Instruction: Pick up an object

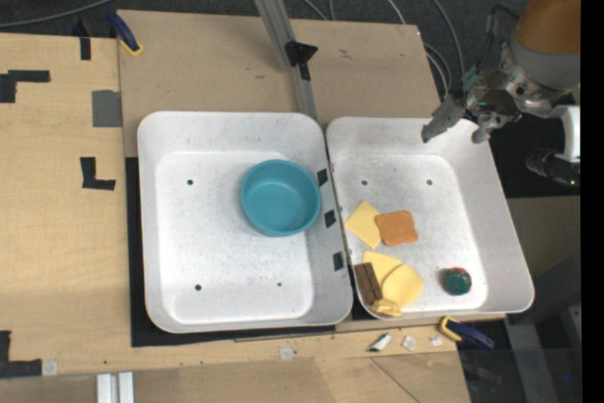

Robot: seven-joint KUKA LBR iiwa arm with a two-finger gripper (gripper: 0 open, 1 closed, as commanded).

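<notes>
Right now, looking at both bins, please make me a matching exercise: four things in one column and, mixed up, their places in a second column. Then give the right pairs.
Things:
1. blue bowl
2. orange square piece
3. dark green ball
4. end effector

Places:
A. above the far right corner of the right bin
B. near the right bin's near right corner
C. in the left bin
D. middle of the right bin, beside a yellow piece

Pairs: 1-C, 2-D, 3-B, 4-A
</notes>
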